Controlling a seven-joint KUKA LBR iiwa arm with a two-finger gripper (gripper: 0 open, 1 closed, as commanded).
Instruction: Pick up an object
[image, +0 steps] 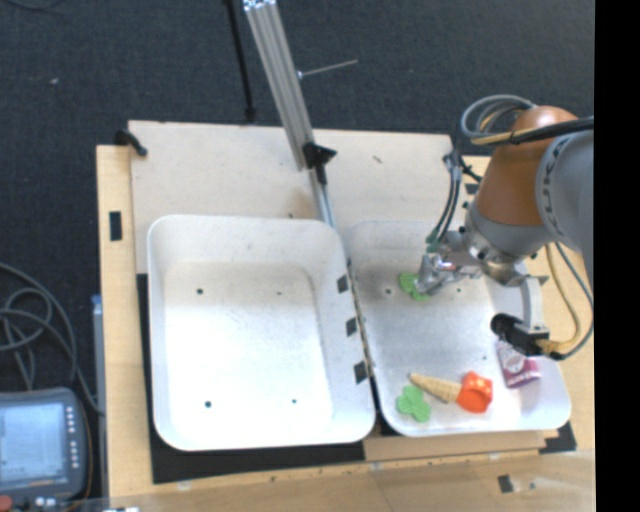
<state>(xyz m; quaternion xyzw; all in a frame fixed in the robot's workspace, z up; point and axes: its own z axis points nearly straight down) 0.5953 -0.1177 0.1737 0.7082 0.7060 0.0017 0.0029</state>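
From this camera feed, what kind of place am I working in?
Likely a robot lab test bench: two white bins side by side, small toys such as an orange block in the right one, and a handheld control screen on dark carpet.

I see two bins side by side: the left bin (250, 330) and the right bin (440, 330). In the right one, a cone (432, 385) lies near the front, between a leaf-shaped toy (412, 404) and a block (476, 392).

We look down at a slant from well above the bench (250, 170), taking in both white bins (250, 330) whole, with floor beyond the bench.
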